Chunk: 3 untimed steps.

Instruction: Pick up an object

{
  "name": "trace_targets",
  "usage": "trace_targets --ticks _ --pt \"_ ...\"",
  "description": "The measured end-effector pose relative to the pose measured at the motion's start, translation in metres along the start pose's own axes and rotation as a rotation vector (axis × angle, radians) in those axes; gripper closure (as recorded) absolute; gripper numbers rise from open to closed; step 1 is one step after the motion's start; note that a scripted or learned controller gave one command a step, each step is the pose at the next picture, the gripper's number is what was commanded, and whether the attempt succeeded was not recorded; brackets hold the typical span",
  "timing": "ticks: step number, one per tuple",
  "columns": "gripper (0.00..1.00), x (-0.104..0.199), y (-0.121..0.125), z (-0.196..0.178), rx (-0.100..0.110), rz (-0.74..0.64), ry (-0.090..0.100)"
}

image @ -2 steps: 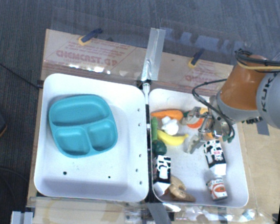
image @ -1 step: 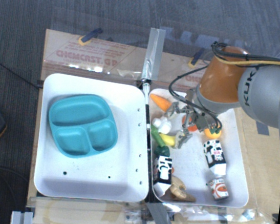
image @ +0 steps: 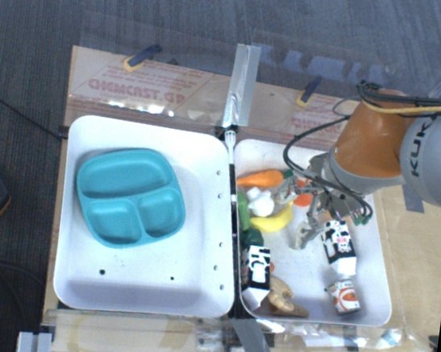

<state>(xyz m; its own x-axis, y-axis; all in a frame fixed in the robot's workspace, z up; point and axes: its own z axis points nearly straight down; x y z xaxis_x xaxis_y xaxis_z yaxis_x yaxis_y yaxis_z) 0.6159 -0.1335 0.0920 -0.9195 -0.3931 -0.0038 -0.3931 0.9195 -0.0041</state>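
Two white bins [image: 60,271]: one teal tray [image: 130,196], two cow-print cartons [image: 258,267], one carrot [image: 259,178]; end effector [image: 309,224] spread, ungrasping.

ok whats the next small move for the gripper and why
Probably lower straight down: the gripper hangs over bare floor of the right bin, between the banana and the cow-print carton, with nothing seen between its fingers.

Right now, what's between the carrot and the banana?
A small white ball-like thing sits between the carrot and the banana, seen from the overhead camera view.
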Motion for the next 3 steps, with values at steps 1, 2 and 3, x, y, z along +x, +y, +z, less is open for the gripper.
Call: trace_targets --ticks 1,2,3 --pt "0.0 0.007 0.026 0.0 0.014 0.033 -0.011" --pt "0.0 -0.009 0.035 0.001 0.008 0.017 -0.009" --pt "0.0 0.019 0.043 0.001 0.004 0.042 -0.011"
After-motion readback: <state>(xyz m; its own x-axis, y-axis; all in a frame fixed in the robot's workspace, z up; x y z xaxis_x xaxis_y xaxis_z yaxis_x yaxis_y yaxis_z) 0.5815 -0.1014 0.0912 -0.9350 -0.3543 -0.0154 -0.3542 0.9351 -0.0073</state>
